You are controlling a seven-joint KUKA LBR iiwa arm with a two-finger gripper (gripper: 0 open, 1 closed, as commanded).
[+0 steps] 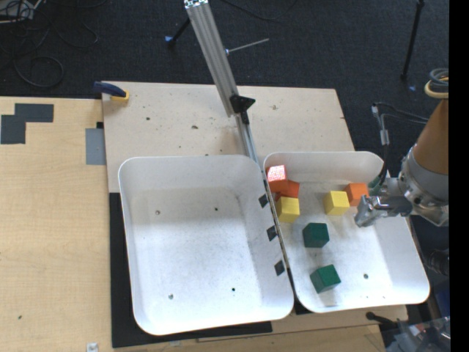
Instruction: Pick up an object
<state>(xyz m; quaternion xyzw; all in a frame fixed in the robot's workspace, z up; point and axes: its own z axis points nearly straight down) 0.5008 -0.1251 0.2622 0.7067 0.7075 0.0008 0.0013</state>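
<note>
The right bin (396, 284) holds several small blocks. An orange block (285, 188) and a yellow one (289, 207) lie against its left wall, with a bright pink-white piece (276, 173) just behind them. Another yellow block (337, 202) and an orange block (357, 192) lie toward the back right. Two dark green blocks (316, 235) (325, 277) rest in the middle and front. My gripper (366, 215) hangs at the bin's right side, just right of the orange and yellow pair, with nothing seen between its fingers.
The left bin (139, 196) stands beside the right one, with black clips (270, 233) along the shared wall. A slanted aluminium post (216, 57) rises behind the bins. A blue and yellow clamp (111, 91) lies at the bench's back left.
</note>
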